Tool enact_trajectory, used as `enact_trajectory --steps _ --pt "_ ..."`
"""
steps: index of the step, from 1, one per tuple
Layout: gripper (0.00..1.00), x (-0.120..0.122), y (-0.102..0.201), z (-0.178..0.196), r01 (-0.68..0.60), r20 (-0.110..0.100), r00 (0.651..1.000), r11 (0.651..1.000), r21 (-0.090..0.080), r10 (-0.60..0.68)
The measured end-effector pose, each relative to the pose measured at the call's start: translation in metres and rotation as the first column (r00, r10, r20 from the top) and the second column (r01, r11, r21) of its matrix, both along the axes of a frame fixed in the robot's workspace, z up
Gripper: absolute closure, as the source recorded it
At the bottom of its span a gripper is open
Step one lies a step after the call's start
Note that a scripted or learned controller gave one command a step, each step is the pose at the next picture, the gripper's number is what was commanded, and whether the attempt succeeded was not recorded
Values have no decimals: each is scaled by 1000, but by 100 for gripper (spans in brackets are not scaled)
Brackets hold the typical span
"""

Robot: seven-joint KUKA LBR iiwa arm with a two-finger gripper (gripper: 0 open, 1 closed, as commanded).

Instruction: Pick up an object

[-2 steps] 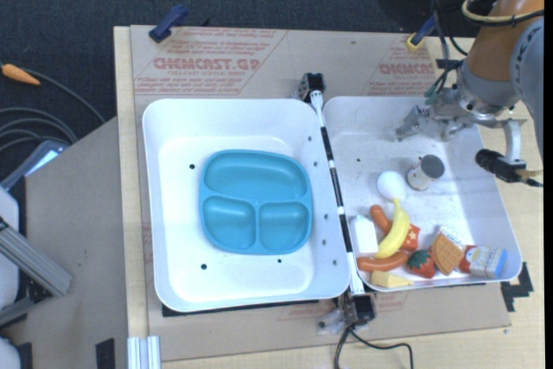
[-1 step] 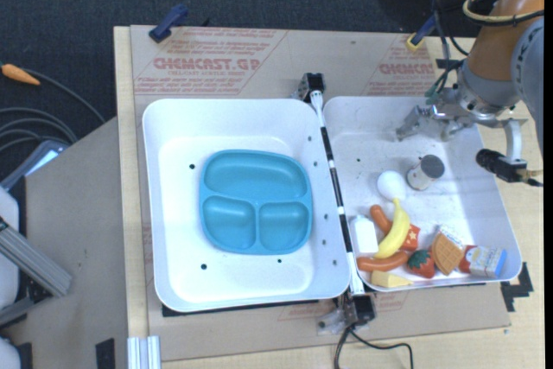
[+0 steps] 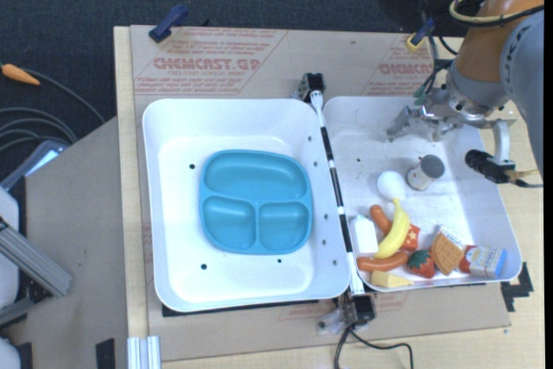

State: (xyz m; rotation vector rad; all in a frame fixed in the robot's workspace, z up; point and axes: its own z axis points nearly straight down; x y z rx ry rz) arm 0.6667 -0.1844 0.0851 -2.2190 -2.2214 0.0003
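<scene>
The toys for picking are lying in the right bin, most of them crowding its near corner: a banana is resting across a pile with a red sausage, a cracker, a small carton and a white block just beside them. They are probably bunching there because loose things slide toward a low corner. A white egg and a grey, puck-like piece are sitting apart, near the bin's middle, which is making them the easier targets, since nothing is touching them.

The gripper is hanging over the far part of the same bin, well apart from the pile and a little way from the grey piece. Nothing is sitting between its fingers, so it is carrying no toy. Whether those fingers are spread or closed I cannot tell; the metal parts are blurring together against the white wall.

The arm is reaching in from the right, its orange band showing above the wrist, and its upper part is being cut off by the frame edge.

The left bin is holding a blue divided plate. What lies under the banana is partly hidden.
</scene>
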Motion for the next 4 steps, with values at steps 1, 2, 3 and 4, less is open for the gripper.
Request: enact_trajectory --steps 1,2,3,4 --pt "0 0 -5 0 1 1 1000 1000 -1 -1" --pt "0 0 -10 0 1 2 1000 1000 -2 -1" --pt "0 0 -14 0 1 3 1000 1000 -3 -1" --pt "0 -41 -13 0 2 0 1000 1000 0 -2"
